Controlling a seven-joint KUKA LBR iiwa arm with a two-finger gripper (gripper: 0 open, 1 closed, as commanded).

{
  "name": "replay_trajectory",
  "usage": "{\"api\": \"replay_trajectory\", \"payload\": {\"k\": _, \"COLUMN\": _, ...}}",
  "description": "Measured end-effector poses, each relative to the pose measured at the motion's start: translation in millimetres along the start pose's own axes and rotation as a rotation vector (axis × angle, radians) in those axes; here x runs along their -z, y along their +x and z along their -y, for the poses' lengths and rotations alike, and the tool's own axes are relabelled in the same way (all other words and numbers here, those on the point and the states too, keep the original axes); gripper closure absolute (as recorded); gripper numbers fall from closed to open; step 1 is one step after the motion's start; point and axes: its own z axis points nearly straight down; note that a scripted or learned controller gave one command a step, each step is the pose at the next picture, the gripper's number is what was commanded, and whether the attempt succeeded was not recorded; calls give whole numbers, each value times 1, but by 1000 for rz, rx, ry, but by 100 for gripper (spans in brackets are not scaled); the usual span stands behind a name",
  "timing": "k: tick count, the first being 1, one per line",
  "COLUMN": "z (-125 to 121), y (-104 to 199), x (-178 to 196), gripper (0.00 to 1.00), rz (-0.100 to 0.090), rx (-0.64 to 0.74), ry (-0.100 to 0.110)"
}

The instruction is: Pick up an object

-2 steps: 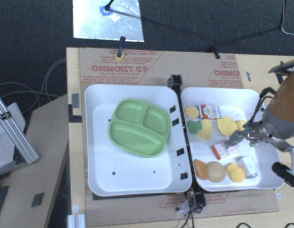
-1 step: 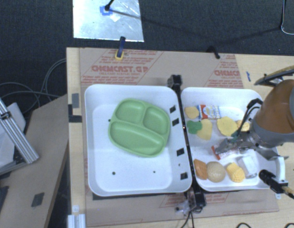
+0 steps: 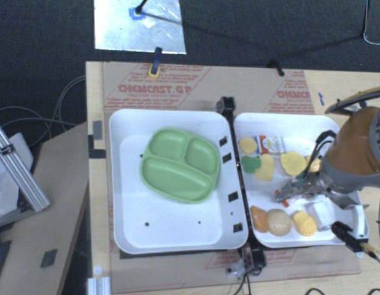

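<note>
Camera view, looking down at a slant, shows me two shallow white bins side by side on the counter. My left-hand white bin carries a green moulded plastic tray with three compartments, lying flat near the middle, well apart from anything I want. My targets sit in the right-hand white bin: a yellow round toy piece, a pale yellow chunk touching a small green piece, a printed white packet, and along the near wall an orange wedge, a tan egg-shaped item and a yellow corn-like piece. The grey arm with its orange band reaches in from the right, and the gripper is low over the bin floor between the two rows of toys. Whether the fingers are open or shut I cannot tell; the wrist blurs them. I judge nothing is picked yet.
</note>
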Motion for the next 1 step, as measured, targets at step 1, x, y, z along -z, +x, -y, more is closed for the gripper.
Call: {"api": "replay_trajectory", "payload": {"k": 1, "z": -1, "y": 0, "x": 11, "gripper": 100, "rz": 1, "rx": 0, "ry": -3}}
